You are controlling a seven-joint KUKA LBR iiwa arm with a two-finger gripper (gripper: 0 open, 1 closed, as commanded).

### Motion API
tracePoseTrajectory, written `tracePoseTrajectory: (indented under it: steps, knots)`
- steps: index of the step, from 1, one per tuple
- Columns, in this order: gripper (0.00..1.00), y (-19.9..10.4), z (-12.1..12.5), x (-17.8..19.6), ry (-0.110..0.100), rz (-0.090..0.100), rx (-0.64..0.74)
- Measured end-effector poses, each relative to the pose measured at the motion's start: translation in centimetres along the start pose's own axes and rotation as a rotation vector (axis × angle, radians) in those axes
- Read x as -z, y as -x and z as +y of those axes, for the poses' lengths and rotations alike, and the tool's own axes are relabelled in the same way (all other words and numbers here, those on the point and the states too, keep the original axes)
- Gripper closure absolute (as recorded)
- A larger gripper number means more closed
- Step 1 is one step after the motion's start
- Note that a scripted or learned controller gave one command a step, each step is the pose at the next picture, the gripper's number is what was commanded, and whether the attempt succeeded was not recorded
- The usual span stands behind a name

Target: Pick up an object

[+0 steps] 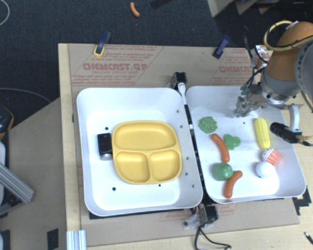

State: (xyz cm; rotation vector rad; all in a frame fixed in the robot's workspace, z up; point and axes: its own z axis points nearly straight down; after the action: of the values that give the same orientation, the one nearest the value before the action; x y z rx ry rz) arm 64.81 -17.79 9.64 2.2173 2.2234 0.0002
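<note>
The right bin [287, 184] holds several toy foods. A bumpy green piece [208, 124] lies near its left wall, with a red sausage [220, 146] and a small green piece [231, 140] just below. A yellow corn cob [262, 132] lies to the right. Lower down are a green pepper [222, 171], an orange sausage [232, 184], a white ball [264, 169] and a pink-orange piece [272, 156]. My gripper [243, 108] hangs low over the bare upper part of this bin, above and left of the corn, with nothing seen in it.
The left bin [88, 113] holds a yellow divided tray [146, 151] and a black block [104, 144] beside it. A black divider rail [190, 134] separates the bins. The arm's grey body [289, 72] and a black part [285, 133] overhang the right bin's right side.
</note>
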Motion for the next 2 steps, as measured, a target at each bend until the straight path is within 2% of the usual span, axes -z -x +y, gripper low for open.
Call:
tracePoseTrajectory:
  steps: [2]
  knots:
    - [1.0, 0.5, -0.2, 12.8, 0.007, -0.002, -0.002]
